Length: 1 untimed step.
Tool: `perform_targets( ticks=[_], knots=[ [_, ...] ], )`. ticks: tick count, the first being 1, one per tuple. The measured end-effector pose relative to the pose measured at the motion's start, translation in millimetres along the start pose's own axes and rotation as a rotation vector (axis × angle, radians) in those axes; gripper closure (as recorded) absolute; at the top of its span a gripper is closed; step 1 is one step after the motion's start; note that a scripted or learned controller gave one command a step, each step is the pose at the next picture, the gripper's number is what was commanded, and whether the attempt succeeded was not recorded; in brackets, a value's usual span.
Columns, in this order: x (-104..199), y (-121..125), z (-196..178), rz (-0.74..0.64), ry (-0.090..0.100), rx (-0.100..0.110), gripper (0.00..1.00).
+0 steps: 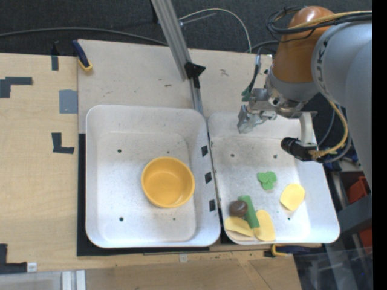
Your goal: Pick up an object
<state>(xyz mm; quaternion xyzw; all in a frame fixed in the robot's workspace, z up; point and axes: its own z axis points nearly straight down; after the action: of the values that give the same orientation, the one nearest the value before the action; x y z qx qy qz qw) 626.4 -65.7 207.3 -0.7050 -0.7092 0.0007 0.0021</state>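
My gripper [247, 123] hangs over the far left corner of the right bin [314, 180], with nothing visible between its fingers. The objects lie well in front of it in the right bin: a small green leafy piece [266, 179], a pale yellow slice [292, 196], a green stick [248, 211], a brown rounded item [238, 208] and flat yellow pieces [264, 225] at the near edge. In the left bin [109, 138] sits a yellow bowl [168, 182].
A slanted metal pole [175, 38] rises behind the bins, with a black clamp at its base. Black cables run beside the arm on the right. Blue tape marks lie on the wooden bench at the left.
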Motion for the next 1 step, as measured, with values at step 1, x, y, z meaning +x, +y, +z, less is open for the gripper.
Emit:
perform_targets(
  ticks=[1],
  knots=[
    [46.1, -26.7, 5.4, 0.001, 0.0, 0.0, 1.0]
  ],
)
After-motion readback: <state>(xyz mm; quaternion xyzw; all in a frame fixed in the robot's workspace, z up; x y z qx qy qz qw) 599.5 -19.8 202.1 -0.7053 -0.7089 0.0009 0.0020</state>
